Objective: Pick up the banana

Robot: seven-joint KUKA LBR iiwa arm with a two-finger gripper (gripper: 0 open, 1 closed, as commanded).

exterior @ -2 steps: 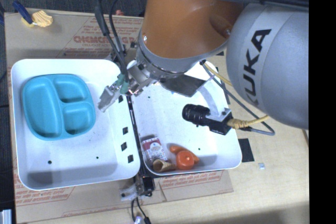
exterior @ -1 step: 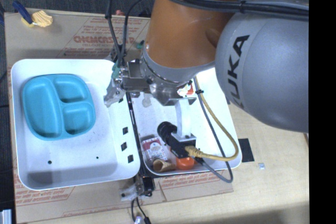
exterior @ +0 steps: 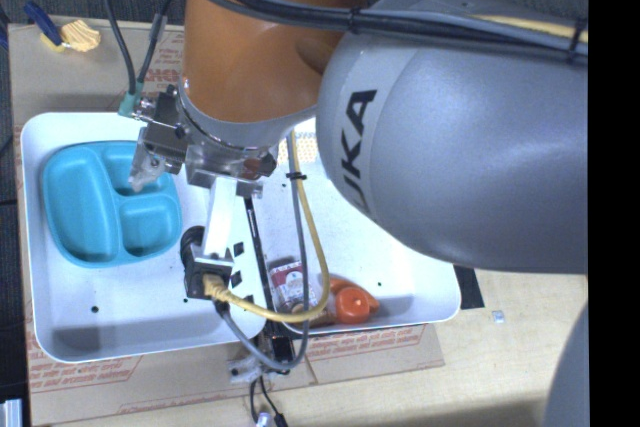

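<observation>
While the arm (exterior: 400, 115) overhangs both bins, blue tray (exterior: 105, 205) hugs left rim (exterior: 25, 215), hand state unclear.

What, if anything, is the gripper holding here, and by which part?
It cannot be told. The arm's wrist hangs over the white bin beside the blue divided tray, and the arm's bulk covers whatever lies under it.

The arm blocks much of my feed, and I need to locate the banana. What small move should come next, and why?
Probably raise the arm a little and draw it back toward the right. It spreads over the middle of both bins; beneath it I can make out a blue divided tray in the left bin and an orange object near the front wall.
</observation>
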